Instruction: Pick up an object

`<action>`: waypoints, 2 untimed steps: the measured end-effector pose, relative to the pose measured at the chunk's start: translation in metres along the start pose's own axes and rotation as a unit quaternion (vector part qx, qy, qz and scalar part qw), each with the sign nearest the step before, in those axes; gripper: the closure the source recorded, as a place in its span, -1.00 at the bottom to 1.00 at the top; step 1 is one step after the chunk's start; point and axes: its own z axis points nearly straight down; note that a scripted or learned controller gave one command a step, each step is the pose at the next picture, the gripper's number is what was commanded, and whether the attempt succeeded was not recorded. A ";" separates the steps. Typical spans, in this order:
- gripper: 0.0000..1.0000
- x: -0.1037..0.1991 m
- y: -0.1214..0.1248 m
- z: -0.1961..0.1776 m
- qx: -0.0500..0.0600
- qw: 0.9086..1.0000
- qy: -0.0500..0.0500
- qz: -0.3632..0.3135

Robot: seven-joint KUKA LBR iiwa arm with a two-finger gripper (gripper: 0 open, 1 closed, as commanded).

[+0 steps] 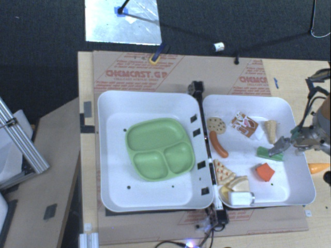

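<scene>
The 2 bins [111, 154] are white. The left one carries a pale green tray [160, 149]. In the right bin: a tan cookie [216, 124] with dark chips, an orange-red sausage [219, 145], an orange block [265, 172], a green piece [270, 153], a cream cone [271, 130].

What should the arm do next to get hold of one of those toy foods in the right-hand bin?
Probably lower a little onto the green piece. The gripper sits at the right bin's right side, its tip right by that piece, and nothing shows between its fingers. The orange block lies nearer the camera and the cone farther, so the green piece looks the closest target.
</scene>
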 end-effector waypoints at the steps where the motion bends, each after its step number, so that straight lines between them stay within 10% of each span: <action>1: -1.00 0.000 0.003 -0.006 -0.005 1.000 -0.001 -0.002; 2: -1.00 0.007 0.010 0.041 -0.004 1.000 -0.001 -0.002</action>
